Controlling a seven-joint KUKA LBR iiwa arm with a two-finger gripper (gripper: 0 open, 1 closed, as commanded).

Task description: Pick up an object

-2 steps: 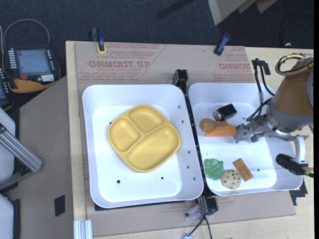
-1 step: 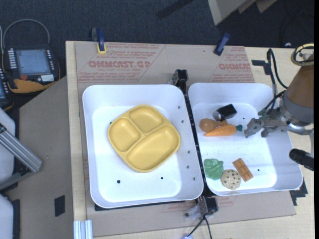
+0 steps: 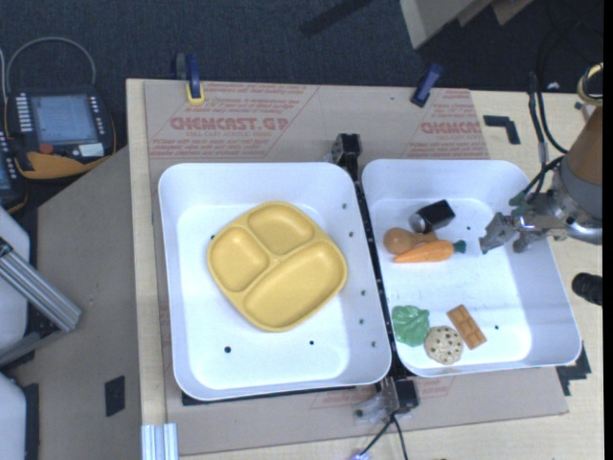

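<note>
Since my gripper [image 3: 500, 235] hangs spread and empty in the right bin [image 3: 546, 300], I should move toward nine o'clock over the carrot [image 3: 424, 252]. I'd straddle its narrow width, then close squarely.

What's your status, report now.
Gripper open over right bin, holding nothing. Carrot nearest, to its left, untouched. Nothing between them.

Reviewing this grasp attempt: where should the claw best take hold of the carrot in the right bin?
Probably across the middle of the carrot, coming from above. It lies flat, long axis left-right, so the fingers should close front to back across its thick orange body, clear of the brown piece touching its left end.
</note>
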